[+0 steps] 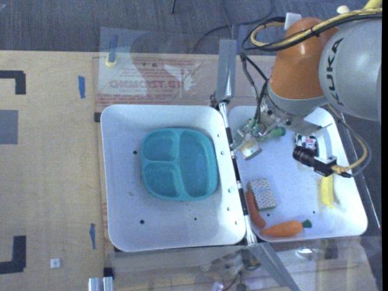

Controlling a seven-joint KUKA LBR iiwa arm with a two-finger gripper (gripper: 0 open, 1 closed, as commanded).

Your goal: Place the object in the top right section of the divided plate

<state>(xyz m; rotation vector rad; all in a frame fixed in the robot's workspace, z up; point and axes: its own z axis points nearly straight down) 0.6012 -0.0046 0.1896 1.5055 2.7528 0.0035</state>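
A teal divided plate (180, 163) with three sections lies in the left white bin (121, 217). The right bin (345, 214) holds a speckled grey-and-tan block (263, 194), a red sausage (254, 208), an orange carrot (282, 228) and a yellow banana (327, 191). My gripper (253, 138) hangs low over the upper left corner of the right bin, close to the wall between the bins. It is apart from all those objects, which lie nearer the front. The orange and grey wrist (303, 65) hides the bin's back part.
The raised rims of both bins meet in a ridge (233, 168) between plate and gripper. A black fitting with a yellow cable (315, 159) hangs off the arm over the right bin. A clear plastic sheet (151, 80) lies behind the left bin on the wooden bench.
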